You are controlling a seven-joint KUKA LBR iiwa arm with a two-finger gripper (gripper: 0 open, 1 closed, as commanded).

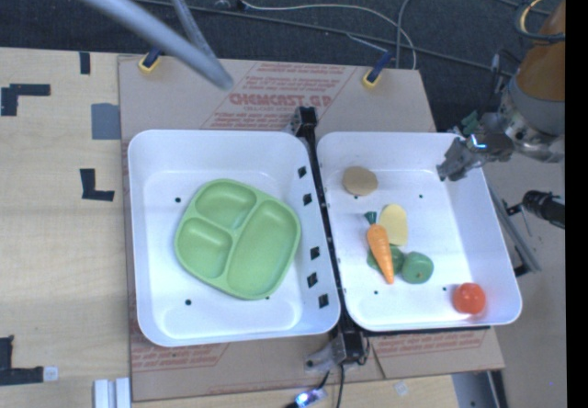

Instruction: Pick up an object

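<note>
Place: a robotics lab or test bench.
Bench: two white bins (138, 241) clipped side by side on printed cardboard (276, 94) over pale board.
Robot: grey arm with orange band (542, 75) at the right edge.
Wiring: loose cables (404, 25) on dark carpet at the far side.
Props: toy food, green divided plate (239, 238).

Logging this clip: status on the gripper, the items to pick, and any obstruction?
Gripper over right bin's upper right rim, nothing in it. Carrot, tomato, potato lying in that bin, untouched. Path clear.
</note>
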